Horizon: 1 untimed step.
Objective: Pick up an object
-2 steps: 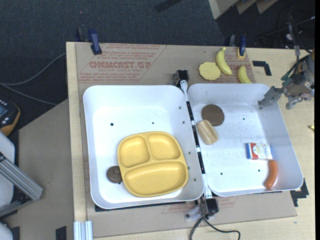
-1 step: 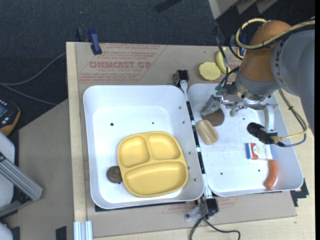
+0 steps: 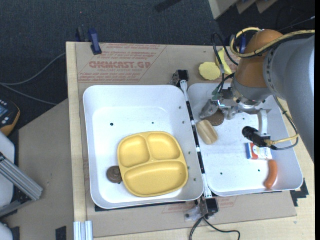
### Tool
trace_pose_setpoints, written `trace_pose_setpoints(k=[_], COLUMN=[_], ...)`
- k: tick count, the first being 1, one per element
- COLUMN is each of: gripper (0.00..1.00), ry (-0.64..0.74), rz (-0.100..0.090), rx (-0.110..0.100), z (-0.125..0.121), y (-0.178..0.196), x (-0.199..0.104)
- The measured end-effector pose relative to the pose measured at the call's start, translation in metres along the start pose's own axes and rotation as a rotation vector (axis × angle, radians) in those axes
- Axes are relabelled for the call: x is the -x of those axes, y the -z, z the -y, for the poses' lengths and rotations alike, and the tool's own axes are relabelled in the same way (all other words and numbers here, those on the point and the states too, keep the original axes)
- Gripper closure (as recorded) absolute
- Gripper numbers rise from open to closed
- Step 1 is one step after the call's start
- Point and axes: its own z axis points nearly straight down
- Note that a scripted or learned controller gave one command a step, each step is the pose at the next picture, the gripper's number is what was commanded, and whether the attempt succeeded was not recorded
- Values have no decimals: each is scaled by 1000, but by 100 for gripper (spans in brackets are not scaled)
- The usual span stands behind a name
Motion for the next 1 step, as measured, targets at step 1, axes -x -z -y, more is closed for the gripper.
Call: trace_pose_setpoints(k=[1], gripper=[100], ry=[-1], rz=[0], rx=[6], z=[-1], y=[14], x=[0])
